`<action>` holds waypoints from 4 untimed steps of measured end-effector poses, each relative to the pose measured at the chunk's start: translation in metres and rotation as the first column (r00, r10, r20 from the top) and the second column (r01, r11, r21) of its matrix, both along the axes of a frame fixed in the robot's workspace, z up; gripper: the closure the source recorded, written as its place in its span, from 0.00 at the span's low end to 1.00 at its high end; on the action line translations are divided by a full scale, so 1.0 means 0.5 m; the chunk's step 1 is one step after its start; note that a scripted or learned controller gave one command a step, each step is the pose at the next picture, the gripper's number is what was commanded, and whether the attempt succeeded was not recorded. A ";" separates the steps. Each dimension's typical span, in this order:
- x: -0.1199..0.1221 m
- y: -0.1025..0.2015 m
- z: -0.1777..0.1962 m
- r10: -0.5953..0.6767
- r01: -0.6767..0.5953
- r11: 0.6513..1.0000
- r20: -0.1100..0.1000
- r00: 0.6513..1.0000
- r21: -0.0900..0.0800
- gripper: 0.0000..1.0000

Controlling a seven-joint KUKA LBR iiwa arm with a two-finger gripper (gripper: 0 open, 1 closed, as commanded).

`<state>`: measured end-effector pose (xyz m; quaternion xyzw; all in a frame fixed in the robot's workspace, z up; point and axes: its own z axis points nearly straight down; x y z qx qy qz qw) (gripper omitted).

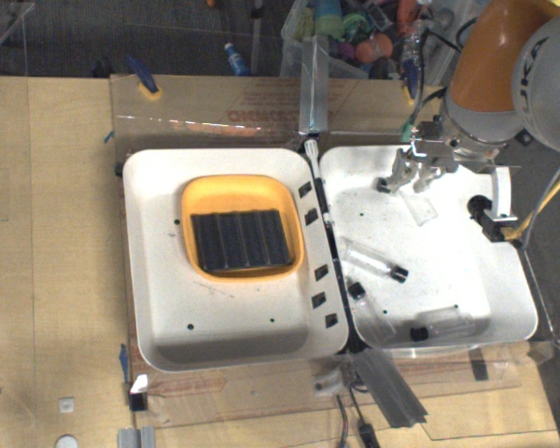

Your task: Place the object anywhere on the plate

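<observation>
**Pick-up stage: nothing lifted yet**

Lying loose in the right-hand shallow white bin (504, 278), toward its 8 o'clock side: slim clear plastic tube with a black cap (375, 267), judged the likeliest thing to carry. Apart from it, at 6 o'clock by the bin's near wall: second clear capped tube (441, 327). At 12 o'clock from the first tube: small clear flat scrap (421, 209).

Just beyond that scrap, at the bin's 11 o'clock: two-finger gripper (406, 177), fingers seemingly spread, nothing seen between them.

Across the divider at 9 o'clock, inside the left-hand white bin (149, 278) on the desk: rounded yellow-orange plate (243, 190), already bearing a dark ribbed rectangular slab (241, 239).

Step in hand, by judgement: approach for a grasp. Next move calls for shifting toward 7 o'clock over the tube, descending, and closing across its narrow width.
</observation>
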<state>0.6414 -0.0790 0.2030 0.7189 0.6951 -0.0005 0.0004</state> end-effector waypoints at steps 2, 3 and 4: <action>0.052 0.037 0.044 0.214 -0.214 0.977 0.004 0.977 -0.001 1.00; 0.052 0.053 0.097 0.335 -0.335 0.942 0.005 0.942 -0.001 1.00; 0.052 0.046 0.128 0.396 -0.396 0.918 0.004 0.918 -0.002 1.00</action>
